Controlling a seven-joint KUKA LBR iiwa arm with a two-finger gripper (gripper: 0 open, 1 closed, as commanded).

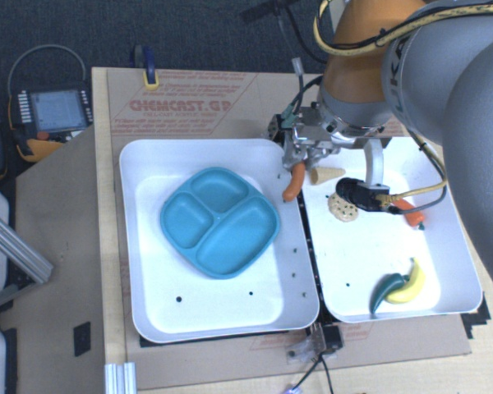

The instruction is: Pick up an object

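Note:
My gripper (pixel 299 161) hangs over the ridge between the two bins, near their far end. It is shut on the top end of a small orange sausage (pixel 292 184), which dangles from the fingers and tilts down toward the left bin (pixel 148 286). The sausage's lower tip sits just above the right rim of that bin.
A blue divided plate (pixel 220 220) lies in the left bin. In the right bin (pixel 444 294) lie a speckled cookie (pixel 343 209), a cream wedge (pixel 327 173), a small orange piece (pixel 412 214), and a yellow banana (pixel 411 286) beside a teal pepper (pixel 386 288) at the near right.

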